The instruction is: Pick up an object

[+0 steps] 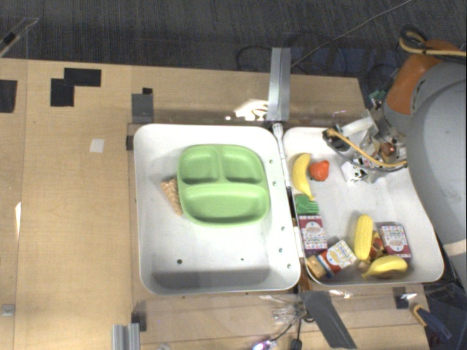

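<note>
No writing can be read: the two small cartons point(314, 233) and point(392, 238) in the right bin point(430, 261) carry red-and-white labels, but the print is too small to make out. Another small pack point(337, 257) lies tilted by that bin's lower edge.

In the left bin point(146, 195), centre of the frame, a green divided tray point(221, 183) sits in the upper half, with a tan flat piece point(171, 193) poking out from under its left side. The lower half of that bin is bare white floor.

In the right bin, a banana point(301, 173) lies along the left wall with a red tomato-like piece point(319, 170) just beside it. A green block point(307, 205) sits below them. An ear of corn point(363, 237) stands between the cartons, and a second banana point(387, 266) lies near the lower right corner. The middle of this bin is open.

The gripper point(357, 168) hovers over the right bin's upper part, amid cables; whether the jaws are apart or together I cannot tell
</note>
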{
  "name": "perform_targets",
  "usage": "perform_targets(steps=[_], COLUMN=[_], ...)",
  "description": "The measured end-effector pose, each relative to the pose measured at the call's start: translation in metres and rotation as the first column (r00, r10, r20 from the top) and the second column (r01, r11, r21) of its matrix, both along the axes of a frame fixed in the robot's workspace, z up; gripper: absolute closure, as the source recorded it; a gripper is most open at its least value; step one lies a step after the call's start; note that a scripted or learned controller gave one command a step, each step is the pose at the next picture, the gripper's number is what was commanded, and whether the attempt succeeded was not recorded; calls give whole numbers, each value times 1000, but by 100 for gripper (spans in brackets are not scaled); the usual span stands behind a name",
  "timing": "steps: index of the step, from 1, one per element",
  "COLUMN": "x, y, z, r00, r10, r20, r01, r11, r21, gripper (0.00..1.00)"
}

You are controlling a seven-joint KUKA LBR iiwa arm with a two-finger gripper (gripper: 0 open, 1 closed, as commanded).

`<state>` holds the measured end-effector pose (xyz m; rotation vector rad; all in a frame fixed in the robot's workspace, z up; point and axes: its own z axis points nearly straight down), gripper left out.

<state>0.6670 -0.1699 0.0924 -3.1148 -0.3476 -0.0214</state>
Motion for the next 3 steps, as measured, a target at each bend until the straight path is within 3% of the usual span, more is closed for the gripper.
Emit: perform_targets(steps=[1,3], x=[-1,-6], y=[8,20], z=[0,1], r00=[1000,1000], r10=[-10,-15], r20=[2,4], r01=[10,15], r11=[1000,1000], r21=[-11,-11], gripper=[100,100])
